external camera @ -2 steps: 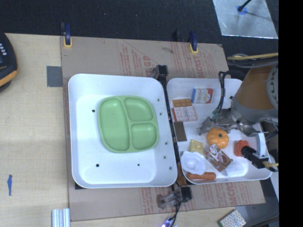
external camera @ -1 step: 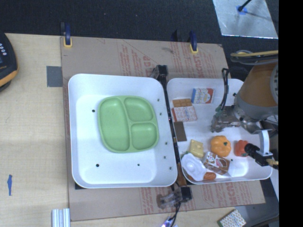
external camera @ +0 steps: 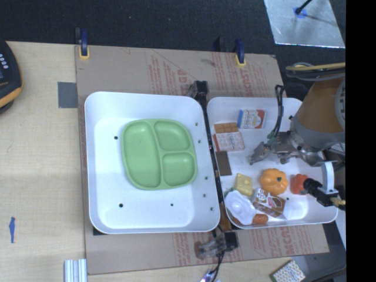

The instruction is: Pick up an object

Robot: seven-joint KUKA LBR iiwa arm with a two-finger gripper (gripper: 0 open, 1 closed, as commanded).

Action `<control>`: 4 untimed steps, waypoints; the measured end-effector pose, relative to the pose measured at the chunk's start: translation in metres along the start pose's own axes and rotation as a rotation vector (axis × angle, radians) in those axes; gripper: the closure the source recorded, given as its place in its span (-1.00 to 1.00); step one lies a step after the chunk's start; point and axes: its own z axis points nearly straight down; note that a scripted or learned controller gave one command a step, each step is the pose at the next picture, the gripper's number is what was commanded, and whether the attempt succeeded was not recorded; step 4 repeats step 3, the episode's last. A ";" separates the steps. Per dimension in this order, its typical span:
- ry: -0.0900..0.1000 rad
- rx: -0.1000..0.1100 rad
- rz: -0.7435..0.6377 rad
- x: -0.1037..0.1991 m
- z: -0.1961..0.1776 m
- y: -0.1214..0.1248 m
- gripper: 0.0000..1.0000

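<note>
My gripper (external camera: 271,150) hangs low over the middle of the right bin (external camera: 329,217), at the end of the grey arm with its orange band (external camera: 320,107). Just below it lies an orange pumpkin-like ball (external camera: 274,181), with a red piece (external camera: 298,184) to the ball's right. A yellow block (external camera: 243,184) sits to the left of the ball. Nothing is visibly held.
The right bin also holds a small white and blue box (external camera: 251,118), a brown and red packet (external camera: 228,137), a dark strip (external camera: 222,162), a brown wrapper (external camera: 269,203) and a white cup-like item (external camera: 239,205). A green divided plate (external camera: 158,153) lies in the left bin (external camera: 100,210).
</note>
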 end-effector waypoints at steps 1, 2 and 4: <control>0.002 0.003 0.004 -0.006 0.011 -0.045 -1.00; 0.001 0.001 0.000 -0.007 0.000 -0.043 1.00; 0.004 -0.012 -0.006 0.082 -0.095 -0.029 1.00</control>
